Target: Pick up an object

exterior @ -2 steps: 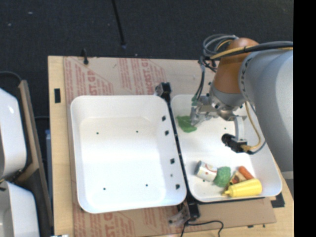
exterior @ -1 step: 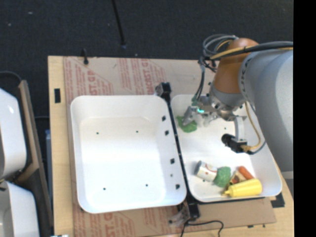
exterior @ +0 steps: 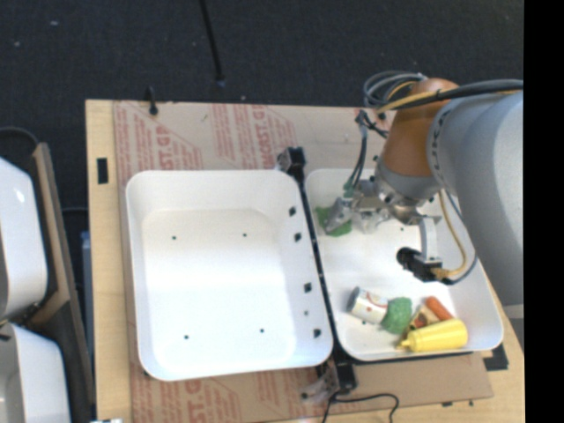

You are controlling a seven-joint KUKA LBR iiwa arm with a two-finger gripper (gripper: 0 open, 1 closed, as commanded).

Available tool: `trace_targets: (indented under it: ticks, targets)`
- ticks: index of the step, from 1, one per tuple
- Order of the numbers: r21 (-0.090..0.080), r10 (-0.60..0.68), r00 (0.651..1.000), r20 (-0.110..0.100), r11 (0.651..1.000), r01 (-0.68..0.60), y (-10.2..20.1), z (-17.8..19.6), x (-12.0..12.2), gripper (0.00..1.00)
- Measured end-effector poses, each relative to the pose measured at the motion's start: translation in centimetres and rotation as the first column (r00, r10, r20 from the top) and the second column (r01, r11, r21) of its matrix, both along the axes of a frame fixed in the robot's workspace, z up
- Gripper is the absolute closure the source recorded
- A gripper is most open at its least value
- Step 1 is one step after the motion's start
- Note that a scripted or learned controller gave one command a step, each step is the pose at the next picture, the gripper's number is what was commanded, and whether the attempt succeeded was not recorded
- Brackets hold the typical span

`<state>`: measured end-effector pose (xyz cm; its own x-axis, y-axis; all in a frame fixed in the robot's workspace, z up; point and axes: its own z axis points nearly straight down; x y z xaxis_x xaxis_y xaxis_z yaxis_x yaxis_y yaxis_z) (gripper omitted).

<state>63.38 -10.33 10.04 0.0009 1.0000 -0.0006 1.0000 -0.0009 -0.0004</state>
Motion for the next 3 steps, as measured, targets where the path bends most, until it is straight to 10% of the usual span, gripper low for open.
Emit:
trace_targets:
  ticks: [2,3]
  targets:
    - [0.001,0.000,1.000,0.001,1.000,0.000,0.5,0.1,1.0,0.00]
    - [0.001,0.000,1.000,0.003,1.000,0.000,0.5,1.1,1.0,1.00]
